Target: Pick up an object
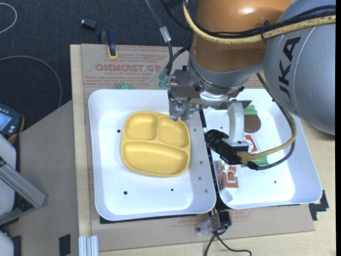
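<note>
a: where is your gripper (180,110) right now?

b: it hangs over the far right corner of the yellow three-compartment plastic plate (156,143), which lies flat in the left white bin (106,185). whether the fingers are spread or closed, i cannot tell; the metal end is small and partly under my own wrist

a: what could go wrong from here?

b: i judge the plate is a hard thing to pick. it is wide, shallow and smooth, so the only hold is its thin rim. if my fingers come down on the flat of a compartment rather than astride the rim, they close on nothing. if they do catch the corner, the plate may tilt and slip out as it lifts, since the hold is far from its middle. i am also close to the wall between the bins, and could knock it

a: and what can't you make out?

b: my orange wrist band (240,15) and grey arm cover the far part of the right white bin (298,193). there i see a brown round piece (251,124), a bit of green, and an orange-and-white packet (230,176), all half hidden by black cable
</note>
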Robot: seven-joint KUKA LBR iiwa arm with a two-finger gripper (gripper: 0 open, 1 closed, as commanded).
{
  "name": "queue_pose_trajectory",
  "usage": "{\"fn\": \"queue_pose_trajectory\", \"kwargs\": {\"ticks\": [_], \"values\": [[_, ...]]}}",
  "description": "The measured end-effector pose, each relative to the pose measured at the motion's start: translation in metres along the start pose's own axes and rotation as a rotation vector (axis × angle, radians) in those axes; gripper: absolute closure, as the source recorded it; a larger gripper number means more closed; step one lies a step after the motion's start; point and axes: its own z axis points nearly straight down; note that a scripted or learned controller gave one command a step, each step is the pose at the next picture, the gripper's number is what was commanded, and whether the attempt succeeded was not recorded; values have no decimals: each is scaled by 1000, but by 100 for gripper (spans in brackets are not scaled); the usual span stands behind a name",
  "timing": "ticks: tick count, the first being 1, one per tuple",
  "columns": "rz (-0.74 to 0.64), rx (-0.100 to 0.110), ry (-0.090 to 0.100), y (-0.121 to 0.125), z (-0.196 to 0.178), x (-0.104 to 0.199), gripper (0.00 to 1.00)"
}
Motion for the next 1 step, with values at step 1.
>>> {"fn": "queue_pose_trajectory", "kwargs": {"ticks": [1], "values": [[16,11,-4,-29,48,-102,100]]}}
